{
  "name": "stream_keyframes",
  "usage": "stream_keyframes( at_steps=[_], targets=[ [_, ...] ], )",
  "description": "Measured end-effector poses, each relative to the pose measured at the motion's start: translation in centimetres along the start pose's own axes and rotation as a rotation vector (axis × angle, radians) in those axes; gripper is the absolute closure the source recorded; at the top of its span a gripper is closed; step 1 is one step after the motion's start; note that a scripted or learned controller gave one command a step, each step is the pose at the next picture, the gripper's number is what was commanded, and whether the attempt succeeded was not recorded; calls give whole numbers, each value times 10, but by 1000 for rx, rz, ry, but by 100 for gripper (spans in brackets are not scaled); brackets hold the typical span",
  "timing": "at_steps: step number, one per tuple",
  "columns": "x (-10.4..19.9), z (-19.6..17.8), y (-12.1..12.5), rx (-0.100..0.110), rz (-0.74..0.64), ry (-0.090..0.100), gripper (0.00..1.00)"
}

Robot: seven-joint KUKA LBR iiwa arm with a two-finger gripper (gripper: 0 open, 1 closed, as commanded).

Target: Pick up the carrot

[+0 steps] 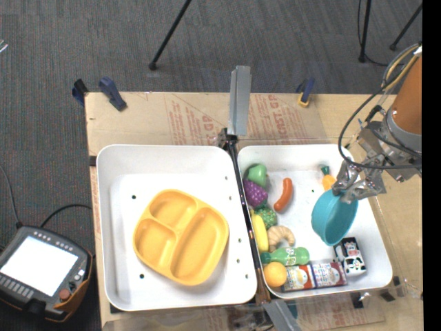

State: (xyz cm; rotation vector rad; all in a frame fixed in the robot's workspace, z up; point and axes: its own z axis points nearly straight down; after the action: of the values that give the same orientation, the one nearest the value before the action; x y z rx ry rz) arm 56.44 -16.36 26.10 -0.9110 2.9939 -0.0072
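Note:
The carrot (327,180), small and orange with a green top, lies near the far right wall of the right bin (303,152). Most of it is hidden behind a teal bowl (334,219). My gripper (350,187) hangs just to the right of the carrot and is shut on the upper rim of the teal bowl. The bowl is tilted on edge with its hollow facing left. There is no carrot between the fingers.
The right bin also holds grapes (254,193), a red sausage (283,194), corn (260,232), a croissant (280,236), a green bottle (289,256), an orange (275,274), a juice pack (320,276) and a cow-print carton (351,257). A yellow divided plate (181,236) lies in the left bin (110,205).

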Motion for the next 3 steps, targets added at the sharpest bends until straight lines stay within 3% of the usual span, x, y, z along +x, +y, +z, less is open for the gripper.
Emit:
stream_keyframes(
  at_steps=[1, 2, 3],
  targets=[
    [-25, 164, 19, -6, -45, 4, 100],
    [-24, 166, 20, -10, -45, 7, 0],
    [-41, 171, 53, 3, 340, 6, 0]
  ],
)
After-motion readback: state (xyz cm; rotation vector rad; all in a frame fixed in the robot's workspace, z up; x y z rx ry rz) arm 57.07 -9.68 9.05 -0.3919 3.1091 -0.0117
